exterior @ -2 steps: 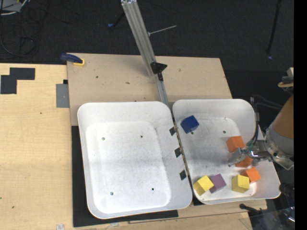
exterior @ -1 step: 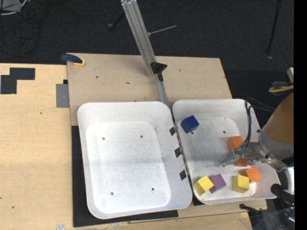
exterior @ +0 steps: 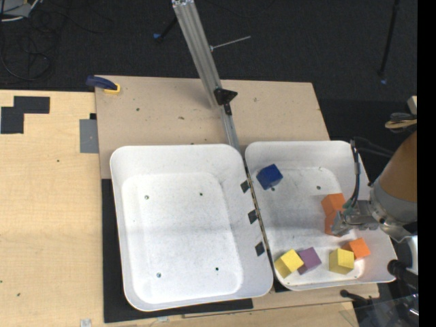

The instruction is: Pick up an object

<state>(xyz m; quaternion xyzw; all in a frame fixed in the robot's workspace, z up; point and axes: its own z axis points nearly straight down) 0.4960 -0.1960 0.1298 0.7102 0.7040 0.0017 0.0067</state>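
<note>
The arm comes in from the right, its smooth orange band showing at the frame's edge, and the gripper [exterior: 349, 218] is down inside the right bin [exterior: 300, 157], low over its speckled white floor. It sits right against a tall orange block [exterior: 333, 206] near the bin's right wall, metal parts pressed close to the block's lower right side. Whether the block is actually between the fingers, I cannot tell from here; the metal and the cables crowd together and blur.

The rest of the blocks look like matte foam cubes with soft edges. A blue cube [exterior: 270, 176] sits alone toward the back left of the right bin, well apart from the gripper. Along the front edge there is a row: a yellow cube [exterior: 289, 261] touching a purple cube [exterior: 309, 258], then another yellow cube [exterior: 341, 260] with a small orange cube [exterior: 360, 248] tucked just beside it, close under the gripper.

The left bin [exterior: 122, 162] is a shallow moulded white tray with rounded corners and a few dark dots on its floor. Both bins rest on a pale wooden bench [exterior: 163, 114], and a ribbed aluminium rail [exterior: 197, 43] slants up behind them.
</note>
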